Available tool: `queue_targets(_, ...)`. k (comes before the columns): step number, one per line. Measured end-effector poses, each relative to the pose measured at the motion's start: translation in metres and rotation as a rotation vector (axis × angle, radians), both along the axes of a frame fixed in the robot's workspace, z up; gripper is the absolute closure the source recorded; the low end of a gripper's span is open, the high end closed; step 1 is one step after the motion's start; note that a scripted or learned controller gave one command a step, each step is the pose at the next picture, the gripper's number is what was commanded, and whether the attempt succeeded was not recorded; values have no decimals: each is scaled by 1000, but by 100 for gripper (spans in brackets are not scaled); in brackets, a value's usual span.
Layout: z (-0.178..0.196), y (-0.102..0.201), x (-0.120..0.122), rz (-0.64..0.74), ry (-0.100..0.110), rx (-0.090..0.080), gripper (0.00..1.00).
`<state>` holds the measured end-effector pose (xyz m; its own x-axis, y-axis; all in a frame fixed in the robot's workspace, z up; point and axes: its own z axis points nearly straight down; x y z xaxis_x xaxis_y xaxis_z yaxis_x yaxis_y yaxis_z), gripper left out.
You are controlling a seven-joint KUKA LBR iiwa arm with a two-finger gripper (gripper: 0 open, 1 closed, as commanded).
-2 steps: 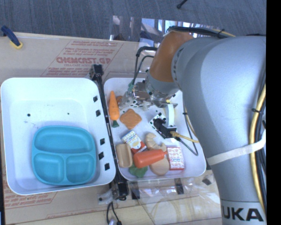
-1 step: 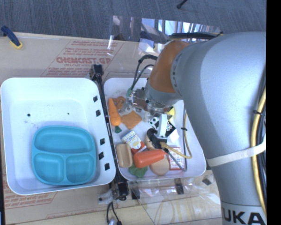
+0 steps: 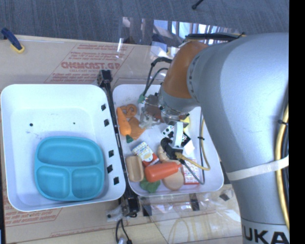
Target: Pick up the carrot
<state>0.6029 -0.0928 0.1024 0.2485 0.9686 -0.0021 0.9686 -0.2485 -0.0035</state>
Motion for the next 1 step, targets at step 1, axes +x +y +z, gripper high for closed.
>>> queue_targets(1,90,26,7,-592,-3,1,100)
